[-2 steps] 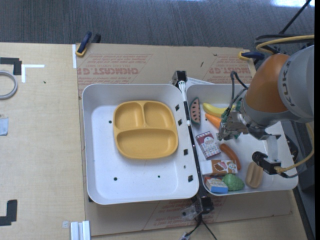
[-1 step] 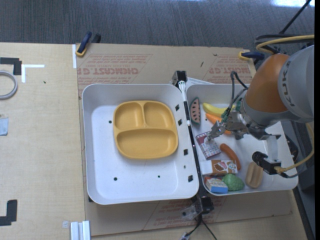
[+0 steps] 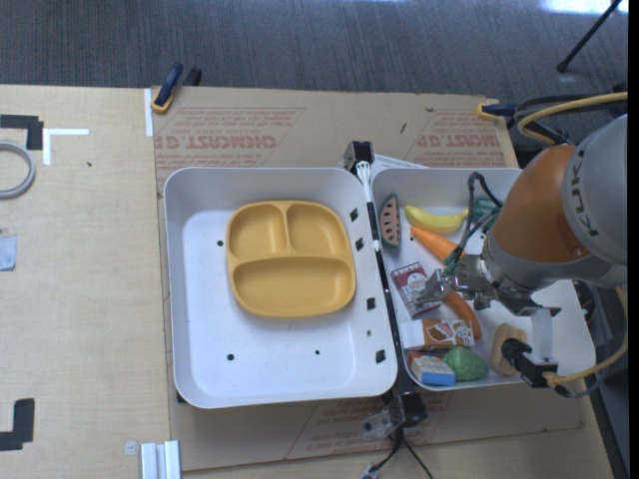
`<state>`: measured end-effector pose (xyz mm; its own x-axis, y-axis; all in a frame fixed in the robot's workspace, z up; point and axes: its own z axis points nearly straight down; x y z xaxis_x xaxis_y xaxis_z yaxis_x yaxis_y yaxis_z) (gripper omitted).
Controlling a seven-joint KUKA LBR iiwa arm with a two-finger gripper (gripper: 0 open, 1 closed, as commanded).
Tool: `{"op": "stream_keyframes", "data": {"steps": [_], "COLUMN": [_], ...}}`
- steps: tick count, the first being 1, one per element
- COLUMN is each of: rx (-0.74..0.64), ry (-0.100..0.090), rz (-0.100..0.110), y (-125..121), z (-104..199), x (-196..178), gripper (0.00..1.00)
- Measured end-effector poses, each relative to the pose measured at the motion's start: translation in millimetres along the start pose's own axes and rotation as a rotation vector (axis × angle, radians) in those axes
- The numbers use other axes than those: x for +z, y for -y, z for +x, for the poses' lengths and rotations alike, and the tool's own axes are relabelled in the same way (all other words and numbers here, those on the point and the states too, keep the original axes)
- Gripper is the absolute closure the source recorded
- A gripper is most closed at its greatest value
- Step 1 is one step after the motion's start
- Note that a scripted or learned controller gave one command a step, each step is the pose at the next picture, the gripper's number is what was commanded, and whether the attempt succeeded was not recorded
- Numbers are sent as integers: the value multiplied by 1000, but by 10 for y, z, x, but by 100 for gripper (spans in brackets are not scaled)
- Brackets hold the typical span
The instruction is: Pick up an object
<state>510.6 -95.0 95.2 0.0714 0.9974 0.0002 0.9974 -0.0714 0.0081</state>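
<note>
My tool hangs low in the right bin, right by the carrot, whose long side runs from up-left to down-right under it, but I cannot tell if it holds anything.

Right white bin: crowded with small toy foods. Left white bin: open floor around yellow divided plate.

The arm hides much of the right bin, and the carrot runs under the wrist.
</note>
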Motion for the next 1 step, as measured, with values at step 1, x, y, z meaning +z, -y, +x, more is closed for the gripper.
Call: {"op": "stream_keyframes", "data": {"steps": [1], "rx": [2], "ry": [-1], "rz": [-3], "y": [-19], "z": [0], "x": [-107], "gripper": [100]}}
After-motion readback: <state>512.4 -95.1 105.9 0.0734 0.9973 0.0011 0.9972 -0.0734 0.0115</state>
